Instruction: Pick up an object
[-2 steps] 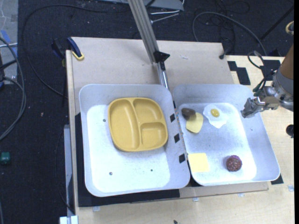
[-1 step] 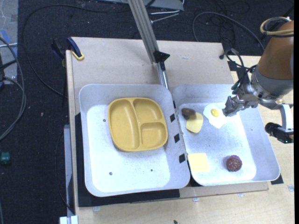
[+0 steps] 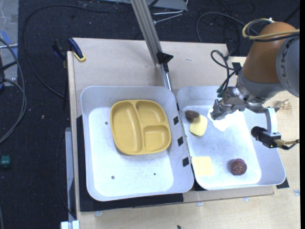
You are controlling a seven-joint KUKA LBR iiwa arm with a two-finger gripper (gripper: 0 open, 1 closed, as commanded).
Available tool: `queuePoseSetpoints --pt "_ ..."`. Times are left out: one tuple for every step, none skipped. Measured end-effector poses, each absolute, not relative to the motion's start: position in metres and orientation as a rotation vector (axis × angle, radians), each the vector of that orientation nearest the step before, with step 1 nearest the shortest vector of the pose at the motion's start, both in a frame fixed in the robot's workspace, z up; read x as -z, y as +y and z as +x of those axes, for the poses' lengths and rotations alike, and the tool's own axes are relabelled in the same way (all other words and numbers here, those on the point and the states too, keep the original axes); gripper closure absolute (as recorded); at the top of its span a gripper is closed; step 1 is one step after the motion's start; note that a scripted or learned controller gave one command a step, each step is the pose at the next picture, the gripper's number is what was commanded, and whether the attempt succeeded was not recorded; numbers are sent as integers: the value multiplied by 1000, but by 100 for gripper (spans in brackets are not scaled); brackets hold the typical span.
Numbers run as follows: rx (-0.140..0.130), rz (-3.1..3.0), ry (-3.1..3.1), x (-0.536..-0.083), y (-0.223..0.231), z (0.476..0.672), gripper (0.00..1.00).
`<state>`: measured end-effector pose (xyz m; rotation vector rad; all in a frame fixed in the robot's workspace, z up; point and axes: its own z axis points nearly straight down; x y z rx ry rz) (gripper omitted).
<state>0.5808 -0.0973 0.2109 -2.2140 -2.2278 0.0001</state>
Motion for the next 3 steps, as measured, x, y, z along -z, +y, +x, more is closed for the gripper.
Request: queuePoseSetpoints --pt "1 -2212 -2229 -220 -40 575 100" --pt "3 -2212 -2231 -229 21 584 100" --pt "3 -2212 -2231 -239 79 584 100"
